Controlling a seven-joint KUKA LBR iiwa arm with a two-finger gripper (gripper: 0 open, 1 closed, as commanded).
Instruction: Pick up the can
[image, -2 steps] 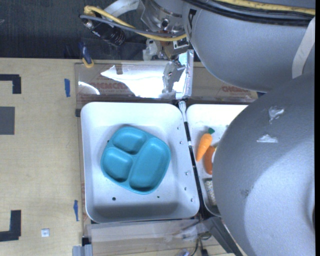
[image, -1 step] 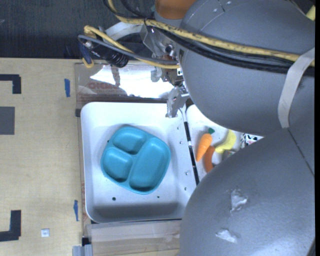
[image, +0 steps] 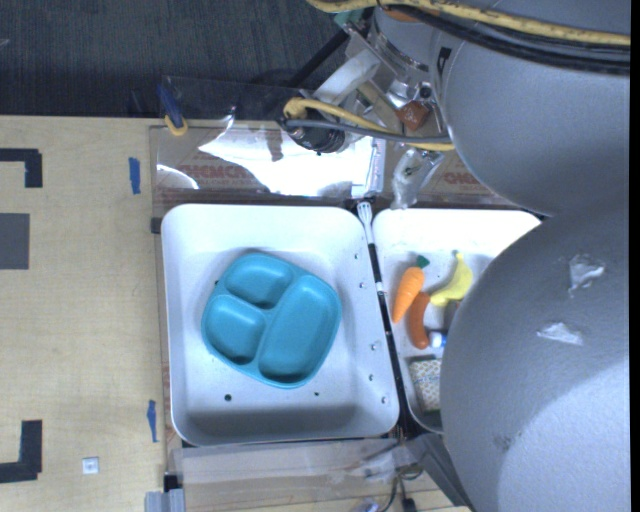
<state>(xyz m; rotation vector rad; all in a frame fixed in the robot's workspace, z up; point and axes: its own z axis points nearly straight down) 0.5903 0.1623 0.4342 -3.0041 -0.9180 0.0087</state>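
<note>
Grey arm (image: 545, 350): smooth, rounded, covered most of right bin (image: 470, 225); claw and can hidden beneath, state untellable. Left bin (image: 185, 330): glossy blue three-compartment tray (image: 270, 318). Beside arm: orange carrot (image: 407, 292), yellow banana-like piece (image: 453, 280).

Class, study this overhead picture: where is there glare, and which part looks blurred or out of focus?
In the camera view, glare flares white on the shiny strip behind the left bin; the arm, close to the lens, looks soft and blurred and covers much of the right bin; the blue plate, carrot and banana appear sharp and evenly lit.
</note>
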